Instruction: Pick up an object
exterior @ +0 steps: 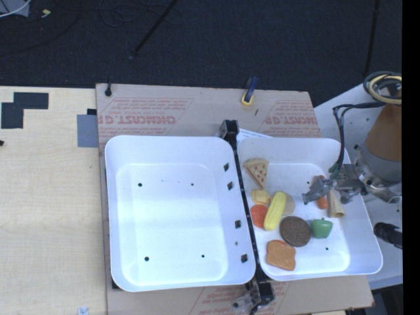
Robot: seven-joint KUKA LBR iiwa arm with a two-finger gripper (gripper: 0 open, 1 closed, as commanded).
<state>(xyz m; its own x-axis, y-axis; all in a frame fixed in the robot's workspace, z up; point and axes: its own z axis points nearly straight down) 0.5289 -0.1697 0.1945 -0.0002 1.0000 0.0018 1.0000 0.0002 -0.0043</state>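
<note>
1. Toy foods lie clustered in the right bin [357,258], lower right of the frame: pizza slice [257,172], corn cob [275,210], brown round cookie [295,231], green pepper [321,228], toast slice [281,255], red tomato [258,216].
2. The gripper [319,190] hangs over the bin's right part, just above the pepper; an orange piece [322,202] and a tan cone [336,205] sit beside it. Whether the jaws are wide or narrow cannot be told.
3. The arm [384,146] enters at the right edge.
4. The left bin [121,215] adjoins, on cardboard [157,113].
</note>
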